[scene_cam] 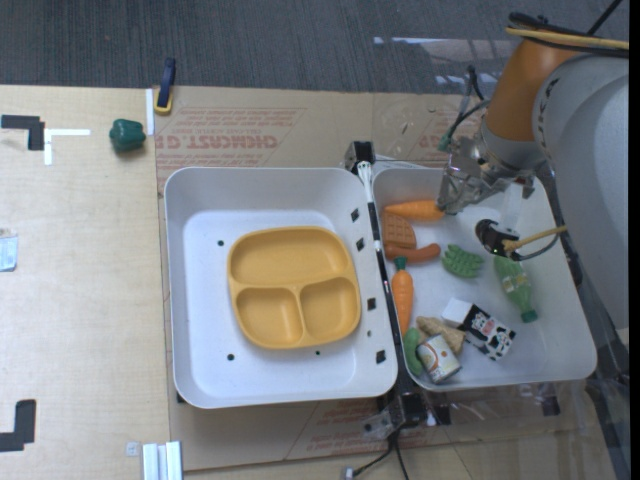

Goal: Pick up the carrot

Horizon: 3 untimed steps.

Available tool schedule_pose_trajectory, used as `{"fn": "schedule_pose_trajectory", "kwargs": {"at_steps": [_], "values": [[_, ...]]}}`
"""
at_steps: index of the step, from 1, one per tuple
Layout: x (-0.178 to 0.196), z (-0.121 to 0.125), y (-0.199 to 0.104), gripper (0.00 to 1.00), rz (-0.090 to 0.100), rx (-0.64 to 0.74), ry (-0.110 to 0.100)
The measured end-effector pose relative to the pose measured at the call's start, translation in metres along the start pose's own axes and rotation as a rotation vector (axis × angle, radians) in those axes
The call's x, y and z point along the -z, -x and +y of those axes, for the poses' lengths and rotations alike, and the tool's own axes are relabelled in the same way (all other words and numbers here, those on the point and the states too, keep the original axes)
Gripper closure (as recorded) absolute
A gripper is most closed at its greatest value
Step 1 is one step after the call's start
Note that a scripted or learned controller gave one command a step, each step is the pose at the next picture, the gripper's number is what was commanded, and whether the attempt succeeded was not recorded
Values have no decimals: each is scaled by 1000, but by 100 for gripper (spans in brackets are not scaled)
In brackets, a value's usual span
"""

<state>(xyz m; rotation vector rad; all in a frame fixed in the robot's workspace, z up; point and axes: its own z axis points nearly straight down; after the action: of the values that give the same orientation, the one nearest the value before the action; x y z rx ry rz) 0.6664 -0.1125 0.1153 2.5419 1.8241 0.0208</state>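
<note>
Orange tapered carrot (402, 294) lies at right bin's left wall w/ green top far-pointing, well near of the tool (450, 200) (grip state unclear) hovering by another orange piece (413, 209) — risk: wrong item grabbed.

A light wooden bench (80, 298) is seen, and much of it is covered by a sheet of brown cardboard (260, 133) with reversed red print. Two shallow white bins are set side by side on the cardboard, the left bin (190, 368) touching the right bin (560, 363) along their shared edge. A small green object (127, 136) is placed on the bare wood near the cardboard's far left corner. Black marks (24, 128) are seen on the wood at the left.
</note>
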Motion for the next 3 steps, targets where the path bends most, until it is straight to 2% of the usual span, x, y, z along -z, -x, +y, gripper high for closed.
{"fn": "schedule_pose_trajectory", "kwargs": {"at_steps": [1,2,3], "values": [[-1,0,0,0,0,0,0],[-7,-35,0,0,-4,-145,10],[-22,-38,-2,0,-8,-434,-15]]}}
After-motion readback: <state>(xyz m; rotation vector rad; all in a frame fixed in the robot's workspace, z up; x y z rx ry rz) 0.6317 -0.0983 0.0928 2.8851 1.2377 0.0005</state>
